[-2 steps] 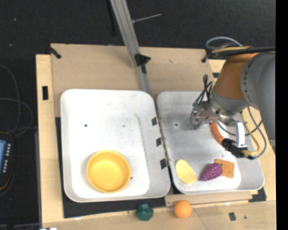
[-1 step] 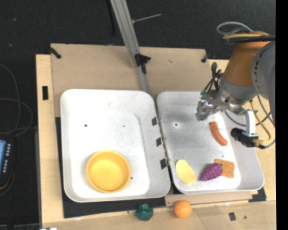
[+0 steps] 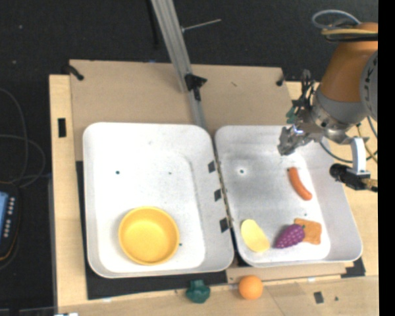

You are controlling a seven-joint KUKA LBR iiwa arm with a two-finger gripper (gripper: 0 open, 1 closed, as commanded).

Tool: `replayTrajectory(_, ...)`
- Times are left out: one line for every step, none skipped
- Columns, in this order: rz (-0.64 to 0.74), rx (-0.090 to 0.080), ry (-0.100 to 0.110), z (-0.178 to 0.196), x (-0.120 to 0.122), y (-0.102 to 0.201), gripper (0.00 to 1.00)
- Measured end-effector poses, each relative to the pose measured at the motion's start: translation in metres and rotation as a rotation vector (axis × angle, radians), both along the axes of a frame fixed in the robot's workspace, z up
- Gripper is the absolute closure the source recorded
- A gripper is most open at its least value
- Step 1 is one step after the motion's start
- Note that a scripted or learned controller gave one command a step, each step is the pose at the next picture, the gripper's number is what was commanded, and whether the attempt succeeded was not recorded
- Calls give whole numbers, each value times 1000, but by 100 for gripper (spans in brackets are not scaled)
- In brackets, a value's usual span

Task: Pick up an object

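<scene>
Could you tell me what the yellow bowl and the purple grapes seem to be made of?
The yellow bowl looks like smooth moulded plastic: uniform colour, soft sheen on its rim. The purple grapes look like toy plastic or rubber, one lumpy, evenly coloured piece; too small to be sure.

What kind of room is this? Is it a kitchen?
Probably a robot lab, not a kitchen. A robot arm reaches over two white bins on a bench, holding toy food like a purple grape bunch and a yellow bowl.
</scene>
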State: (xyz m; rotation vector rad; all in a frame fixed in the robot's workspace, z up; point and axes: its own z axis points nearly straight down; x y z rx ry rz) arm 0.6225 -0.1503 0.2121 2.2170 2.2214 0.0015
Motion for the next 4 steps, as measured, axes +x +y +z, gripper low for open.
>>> replayTrajectory(4, 2, 1, -3, 0, 52, 100)
replayTrajectory(5, 3, 1, 6, -16, 105, 100)
replayTrajectory(5, 3, 2, 2, -24, 154, 100)
replayTrajectory(7, 4, 2, 9, -22, 215, 100)
